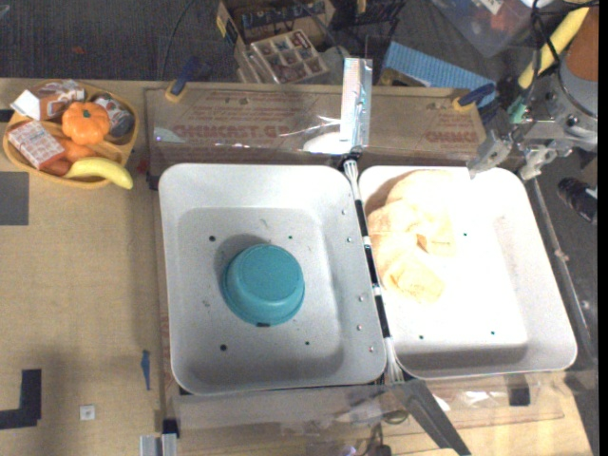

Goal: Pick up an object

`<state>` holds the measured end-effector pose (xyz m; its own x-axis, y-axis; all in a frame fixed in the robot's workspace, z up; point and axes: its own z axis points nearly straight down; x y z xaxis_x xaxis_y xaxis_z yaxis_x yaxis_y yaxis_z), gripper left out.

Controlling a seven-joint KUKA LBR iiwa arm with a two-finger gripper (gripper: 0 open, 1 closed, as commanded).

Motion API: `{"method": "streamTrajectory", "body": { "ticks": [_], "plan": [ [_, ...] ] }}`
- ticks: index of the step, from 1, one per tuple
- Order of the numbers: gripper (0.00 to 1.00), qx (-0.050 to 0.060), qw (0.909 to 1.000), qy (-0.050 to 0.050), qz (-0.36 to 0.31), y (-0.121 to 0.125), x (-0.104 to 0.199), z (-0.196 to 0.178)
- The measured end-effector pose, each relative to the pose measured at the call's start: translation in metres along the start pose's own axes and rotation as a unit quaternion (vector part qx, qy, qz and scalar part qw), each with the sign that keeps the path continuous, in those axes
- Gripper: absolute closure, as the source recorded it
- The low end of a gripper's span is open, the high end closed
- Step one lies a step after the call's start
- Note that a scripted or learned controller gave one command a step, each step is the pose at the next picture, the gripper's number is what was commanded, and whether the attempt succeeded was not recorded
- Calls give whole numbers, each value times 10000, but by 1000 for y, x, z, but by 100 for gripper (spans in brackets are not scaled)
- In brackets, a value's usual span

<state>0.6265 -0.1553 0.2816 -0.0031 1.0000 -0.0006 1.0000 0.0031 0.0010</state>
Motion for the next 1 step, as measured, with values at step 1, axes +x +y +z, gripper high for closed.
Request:
{"method": "streamTrajectory", "body": {
  "ticks": [1],
  "plan": [
    [0, -1, 9997, 0, -239, 0, 18, 164]
  ]
}}
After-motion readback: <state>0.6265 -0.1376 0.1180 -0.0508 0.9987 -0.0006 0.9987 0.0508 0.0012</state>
